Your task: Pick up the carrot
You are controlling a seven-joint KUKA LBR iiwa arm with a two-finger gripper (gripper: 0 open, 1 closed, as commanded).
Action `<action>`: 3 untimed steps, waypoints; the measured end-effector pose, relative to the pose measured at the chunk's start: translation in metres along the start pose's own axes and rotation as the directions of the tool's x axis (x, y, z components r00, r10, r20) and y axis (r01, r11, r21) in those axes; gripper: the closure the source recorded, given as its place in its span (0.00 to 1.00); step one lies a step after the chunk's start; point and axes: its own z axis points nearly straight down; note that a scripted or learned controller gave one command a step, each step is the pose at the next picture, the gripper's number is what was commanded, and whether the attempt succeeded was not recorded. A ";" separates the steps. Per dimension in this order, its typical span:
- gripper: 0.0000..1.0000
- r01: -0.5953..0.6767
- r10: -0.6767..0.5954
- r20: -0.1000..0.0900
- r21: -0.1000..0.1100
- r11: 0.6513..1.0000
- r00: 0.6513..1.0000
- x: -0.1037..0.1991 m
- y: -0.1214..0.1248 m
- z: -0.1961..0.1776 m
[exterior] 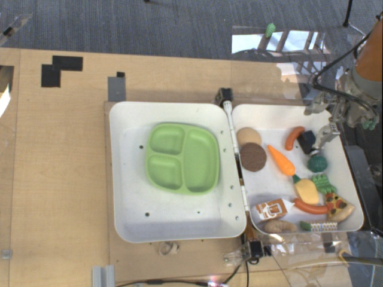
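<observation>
My gripper [331,131] hangs over the top right corner of the right bin [353,181], next to a small black block [307,141]. Finger spread: cannot tell, too blurred. Nothing visibly held. The carrot [281,160] lies flat mid-bin, tilted, thick end toward a brown cookie [253,156], tip just beside a lemon [306,191]. It's left of and below my gripper, well apart. My guess: approach from above along its free long sides. The green plate [182,158] sits in the left bin [119,178], irrelevant.
</observation>
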 end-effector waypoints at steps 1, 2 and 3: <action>0.00 0.214 -0.214 -0.005 -0.005 0.977 0.977 0.039 0.025 0.101; 0.00 0.383 -0.383 0.004 0.001 0.924 0.924 0.103 0.085 0.107; 1.00 0.390 -0.390 0.015 0.008 0.921 0.921 0.098 0.086 0.093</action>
